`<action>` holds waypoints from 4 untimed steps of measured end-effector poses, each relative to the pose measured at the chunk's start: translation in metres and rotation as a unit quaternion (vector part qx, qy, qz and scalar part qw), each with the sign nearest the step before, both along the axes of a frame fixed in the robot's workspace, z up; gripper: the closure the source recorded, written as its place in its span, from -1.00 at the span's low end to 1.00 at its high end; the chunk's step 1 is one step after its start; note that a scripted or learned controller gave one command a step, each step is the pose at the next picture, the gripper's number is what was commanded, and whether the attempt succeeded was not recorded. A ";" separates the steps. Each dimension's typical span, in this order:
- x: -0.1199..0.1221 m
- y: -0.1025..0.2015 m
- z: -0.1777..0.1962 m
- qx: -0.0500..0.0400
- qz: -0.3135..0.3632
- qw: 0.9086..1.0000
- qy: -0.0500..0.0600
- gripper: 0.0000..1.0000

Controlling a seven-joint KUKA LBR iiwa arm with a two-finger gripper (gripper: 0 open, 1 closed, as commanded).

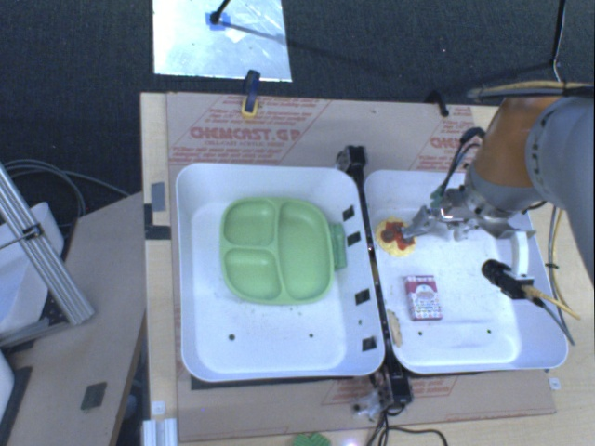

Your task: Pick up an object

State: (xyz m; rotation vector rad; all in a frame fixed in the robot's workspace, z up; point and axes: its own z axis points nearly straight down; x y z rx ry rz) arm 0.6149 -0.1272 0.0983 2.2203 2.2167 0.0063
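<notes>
A small red and yellow object [393,235] lies in the right bin [465,347] near its left wall. A small red and white box [423,297] lies flat below it, toward the bin's front. My gripper [418,225] hangs low over the right bin, its tip pointing left and right beside the red and yellow object. Whether it touches that object cannot be made out. The grey arm with its orange band [511,147] comes in from the right above the bin.
A green divided plate [277,251] rests in the left bin [200,342]. A black divider with clips [364,249] runs between the bins. A black connector with a yellow cable [509,280] hangs off the arm over the right bin's right side.
</notes>
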 end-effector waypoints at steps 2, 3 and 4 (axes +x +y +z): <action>-0.003 0.035 -0.012 0.000 0.000 1.000 0.000 -1.00; 0.047 0.020 -0.012 -0.001 0.003 1.000 -0.001 -1.00; 0.015 0.018 -0.014 0.000 0.001 1.000 0.003 -1.00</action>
